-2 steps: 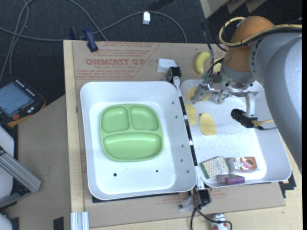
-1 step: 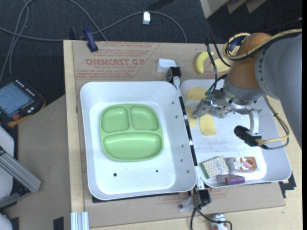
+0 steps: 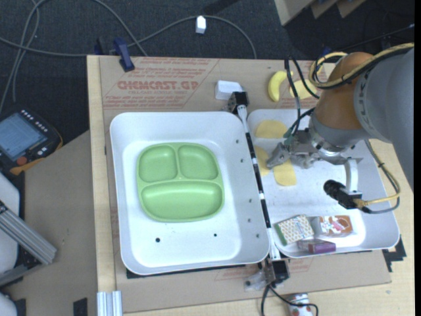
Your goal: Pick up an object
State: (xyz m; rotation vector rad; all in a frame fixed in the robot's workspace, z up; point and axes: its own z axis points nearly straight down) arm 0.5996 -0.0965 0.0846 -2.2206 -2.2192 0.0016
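The grey arm with its orange band reaches down into the right bin. Its gripper hangs low over the bin's left side, among pale yellow flat pieces: one behind it and one just in front. Nothing shows as held. At the bin's front lie a patterned packet, a red-and-white packet and a purple object. The wrist hides the bin's back right part.
The left bin holds a green divided plate. A yellow banana lies on the bench behind the right bin. Cables and a black connector trail from the wrist across the right bin.
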